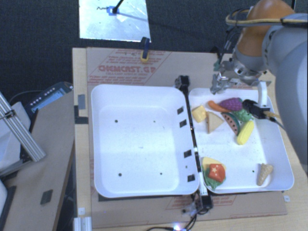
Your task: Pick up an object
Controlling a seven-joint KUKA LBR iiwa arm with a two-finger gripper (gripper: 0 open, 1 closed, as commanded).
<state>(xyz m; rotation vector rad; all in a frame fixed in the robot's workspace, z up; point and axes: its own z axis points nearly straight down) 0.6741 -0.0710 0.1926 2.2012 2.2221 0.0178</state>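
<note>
One gripper (220, 86) hangs over the right bin's (276, 150) far edge; whether it is open cannot be told, and nothing shows in it. The carrot (217, 106) and grapes (231, 103) lie just below: descend straight, centred on one. The left bin (139, 138) holds nothing.

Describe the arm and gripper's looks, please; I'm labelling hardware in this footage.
The arm is bulky, with rounded light-grey casings and a glossy orange band above the wrist. Thin cables loop around that orange section. The gripper is a small metallic grey unit, its details too blurred to describe.
</note>
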